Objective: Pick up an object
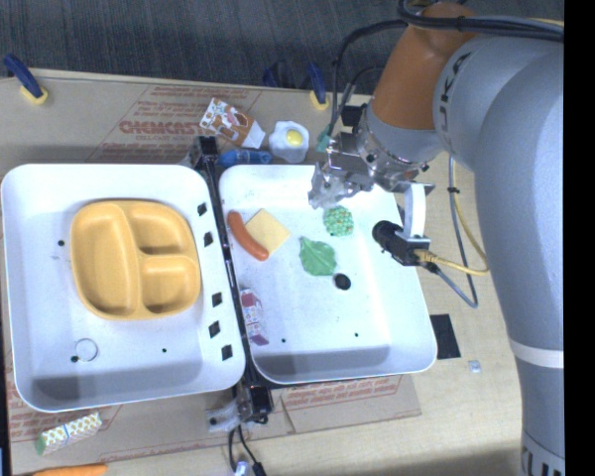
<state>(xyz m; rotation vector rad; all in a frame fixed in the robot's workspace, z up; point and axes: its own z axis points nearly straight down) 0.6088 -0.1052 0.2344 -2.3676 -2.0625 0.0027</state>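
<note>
Arm (476, 97) comes in from the right, wrist over the back edge of the right bin (397, 350). Table (129, 117) carries two white bins side by side; left bin (30, 266) holds a yellow divided tray (136, 258).

Right bin contents, big to small: yellow cheese wedge (268, 230), orange-red sausage (248, 236) touching the wedge's left side, flat green leaf piece (317, 257), bumpy green ball like a broccoli head (338, 220), small dark blob (342, 283). A printed wrapper (250, 315) lies against the bin's left wall.

Hand (329, 188) hangs low over the back of the right bin, directly above and just behind the broccoli ball. Tips look close to it, possibly touching its top; can't resolve contact. Can't tell how wide the hand is spread; nothing visibly sits in it.

Progress: my read is pre-grasp or at-grasp. Approach looks done, nothing lifted, every item sits on the bin floor. Left to do: close on the target, lift clear.

Likely target is the broccoli ball, nearest the hand. Leaf piece sits just in front of it, wedge and sausage further left, all apart from the hand.

Outside the bins, at the back: a fried-egg toy (290, 139), a small printed packet (223, 119).
</note>
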